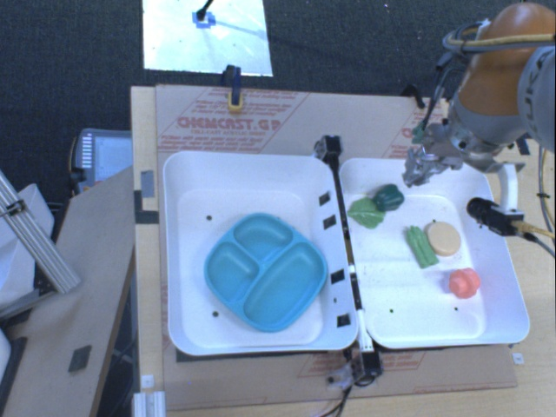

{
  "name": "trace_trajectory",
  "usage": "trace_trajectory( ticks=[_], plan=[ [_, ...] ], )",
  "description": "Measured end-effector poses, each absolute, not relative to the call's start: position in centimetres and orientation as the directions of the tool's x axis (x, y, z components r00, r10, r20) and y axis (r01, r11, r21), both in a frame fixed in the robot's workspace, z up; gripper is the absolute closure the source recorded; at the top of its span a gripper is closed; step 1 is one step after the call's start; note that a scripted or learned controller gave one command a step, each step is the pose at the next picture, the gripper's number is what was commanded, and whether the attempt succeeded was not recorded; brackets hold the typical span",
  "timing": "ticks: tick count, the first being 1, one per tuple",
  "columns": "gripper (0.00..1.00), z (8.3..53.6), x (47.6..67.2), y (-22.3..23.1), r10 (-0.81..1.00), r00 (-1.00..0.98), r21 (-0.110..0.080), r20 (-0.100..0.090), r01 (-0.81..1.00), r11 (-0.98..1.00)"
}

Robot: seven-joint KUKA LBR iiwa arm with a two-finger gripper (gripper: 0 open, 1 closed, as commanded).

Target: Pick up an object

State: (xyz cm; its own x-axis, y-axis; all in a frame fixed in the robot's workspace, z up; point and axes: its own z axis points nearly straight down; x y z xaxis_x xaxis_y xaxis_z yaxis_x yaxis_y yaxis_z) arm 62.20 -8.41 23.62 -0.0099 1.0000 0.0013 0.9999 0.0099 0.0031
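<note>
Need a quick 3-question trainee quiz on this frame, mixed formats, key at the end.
1. True or false: the blue divided plate lies in the same bin as the gripper.
2. Which item lies nearest the gripper? A) dark green pepper B) pink-red toy C) tan round piece
3. Fill in: the green bean-like piece lies right beside the ____ round piece.

Key:
1. False. The plate is in the left bin; the gripper is over the right bin.
2. A
3. tan
</note>
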Motion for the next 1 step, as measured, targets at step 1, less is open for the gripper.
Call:
trace_trajectory(
  ticks=[1],
  plan=[
    [1.00,24.26,63.30,-2.84,1.000,-0.009,0.003,0.001,1.000,0.009]
  ],
)
